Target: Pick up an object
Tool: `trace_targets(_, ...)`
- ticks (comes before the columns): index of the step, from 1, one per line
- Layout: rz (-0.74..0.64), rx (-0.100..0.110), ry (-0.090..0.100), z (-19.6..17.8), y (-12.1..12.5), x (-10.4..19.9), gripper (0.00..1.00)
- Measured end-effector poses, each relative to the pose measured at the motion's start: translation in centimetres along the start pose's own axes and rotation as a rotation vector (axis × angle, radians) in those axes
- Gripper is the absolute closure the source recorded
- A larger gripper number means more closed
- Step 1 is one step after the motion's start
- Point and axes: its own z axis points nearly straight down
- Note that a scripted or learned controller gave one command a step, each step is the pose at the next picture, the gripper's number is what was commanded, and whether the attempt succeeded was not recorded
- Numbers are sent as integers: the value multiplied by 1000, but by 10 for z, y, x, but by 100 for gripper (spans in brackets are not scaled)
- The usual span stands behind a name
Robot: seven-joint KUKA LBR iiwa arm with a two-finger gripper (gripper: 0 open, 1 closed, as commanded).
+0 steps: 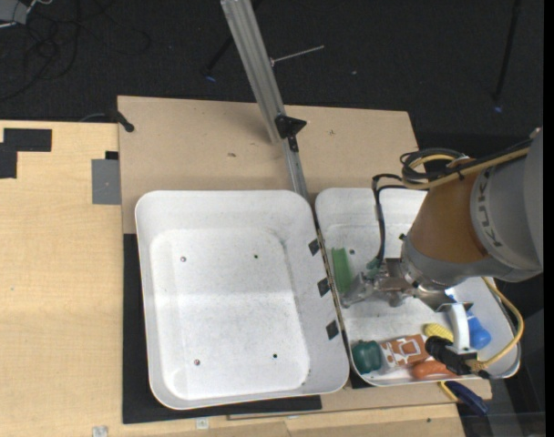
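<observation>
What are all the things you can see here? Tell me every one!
Left bin: one, white, left side of the bench.
Right bin: one, white, beside it.
Green block: one, right bin's left wall.
Dark green lump: one, right bin's near edge.
Orange and white packet: one, beside the lump.
Blue and white thing: one, right bin's right side.
Metal rail: one, grey, behind the bins.
Arm: one, grey and orange, over the right bin.
Gripper: one, by the green block.
</observation>
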Motion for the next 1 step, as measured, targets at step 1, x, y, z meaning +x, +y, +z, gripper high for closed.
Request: trace_targets(1, 7, 1, 1, -10, 0, -1, 100)
